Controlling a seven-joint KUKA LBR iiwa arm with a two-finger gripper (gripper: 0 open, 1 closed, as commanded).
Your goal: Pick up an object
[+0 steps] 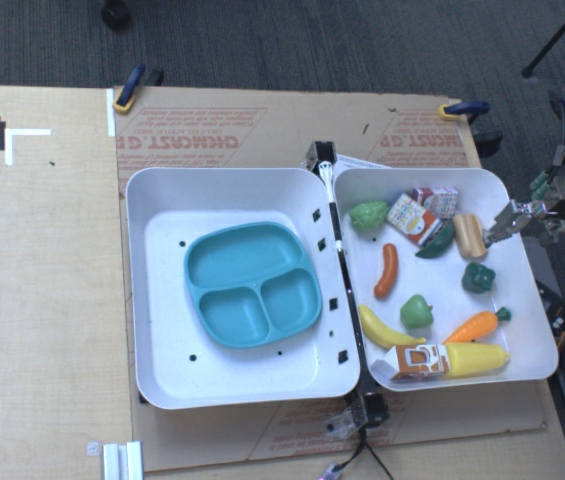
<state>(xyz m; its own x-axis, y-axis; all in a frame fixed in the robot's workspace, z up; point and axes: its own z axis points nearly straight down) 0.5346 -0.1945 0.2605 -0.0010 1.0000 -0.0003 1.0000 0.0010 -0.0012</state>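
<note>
Right-hand shallow white plastic bin (522, 363) is the landmark – it holds all the toy food; the arm's two-finger gripper (510, 224) sits at its right rim, upper part, and whether it is ready to grasp or clamped I cannot tell, too small and blurred. Nearest candidate is the small tan bread-roll-shaped toy (469, 235), just inside that bin's right wall and right beside the gripper tip. It looks like light hollow plastic, stiff, smooth – likely to slip if pinched at the rounded ends, so take it across the short middle. Just below it in the bin lies a dark green broccoli-like toy (478, 278), knobby, probably easier to bite. Toward the bin's centre: a red sausage toy (387, 269), a green pepper toy (416, 311). Along its lower wall: a yellow banana toy (386, 330), an orange carrot toy (474, 325), a yellow squeeze-bottle-shaped toy (474, 359). Near its upper wall sit a light green lettuce-like toy (368, 216) and a red-and-white printed carton (414, 215), touching a dark green leaf-shaped piece (436, 241). Left of the landmark bin, a teal divided plastic plate (252, 283) lies in the other white bin (152, 268).
</note>
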